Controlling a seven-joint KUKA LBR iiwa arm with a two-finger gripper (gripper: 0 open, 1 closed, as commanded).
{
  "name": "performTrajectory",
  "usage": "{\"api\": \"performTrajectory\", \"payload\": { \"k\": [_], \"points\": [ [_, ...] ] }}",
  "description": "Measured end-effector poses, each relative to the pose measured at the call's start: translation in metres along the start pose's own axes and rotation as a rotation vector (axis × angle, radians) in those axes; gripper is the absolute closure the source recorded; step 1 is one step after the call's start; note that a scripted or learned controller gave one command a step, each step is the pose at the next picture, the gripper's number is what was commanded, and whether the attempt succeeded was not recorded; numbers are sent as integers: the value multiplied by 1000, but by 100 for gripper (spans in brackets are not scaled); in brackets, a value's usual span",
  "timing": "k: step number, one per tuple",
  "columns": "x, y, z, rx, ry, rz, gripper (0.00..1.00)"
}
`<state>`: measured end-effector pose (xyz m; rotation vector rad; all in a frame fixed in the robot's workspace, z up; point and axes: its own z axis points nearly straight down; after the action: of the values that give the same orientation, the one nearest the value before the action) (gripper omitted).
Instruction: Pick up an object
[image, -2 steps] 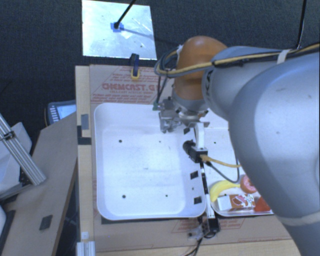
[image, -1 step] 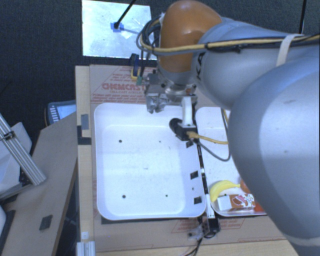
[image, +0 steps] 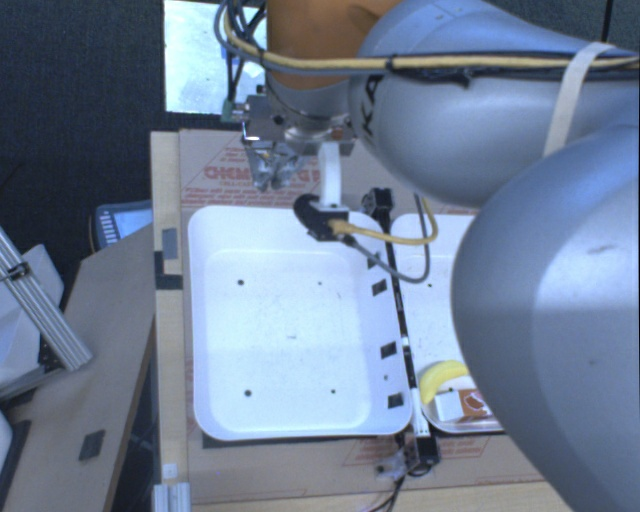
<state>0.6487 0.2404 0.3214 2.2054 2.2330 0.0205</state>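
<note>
1. The arm (image: 470, 110) is smooth grey metal with rounded, bulky casings; an orange band (image: 300, 25) sits above the wrist, and yellow cable (image: 400, 65) runs along it.
2. The gripper (image: 272, 178) is a small metal piece with short grey fingers pointing down, at about 12 o'clock from the left bin (image: 215, 300); whether it is open or closed cannot be told, and nothing is seen between the fingers.
3. The left bin is a shallow white plastic tray with rounded corners and a few dark dots on its floor.
4. The right bin (image: 440, 260) is the same kind of tray, largely covered by the arm.
5. A banana (image: 443, 378), yellow and curved, lies in the right bin near its front edge, at roughly 5 o'clock from the gripper and well apart from it.
6. Just beside the banana lies a small flat packet (image: 470, 405), white with brown marks.
7. Both bins rest on brown cardboard (image: 215, 175) with red print, on a light wooden desk (image: 120, 330).
8. At 9 o'clock stands an aluminium rail (image: 40, 310), with dark wall (image: 70, 80) behind.
</note>
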Motion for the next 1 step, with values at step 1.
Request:
{"api": "performTrajectory", "payload": {
  "k": [1],
  "points": [
    [-6,0,-5,7,-6,2,100]
  ]
}}
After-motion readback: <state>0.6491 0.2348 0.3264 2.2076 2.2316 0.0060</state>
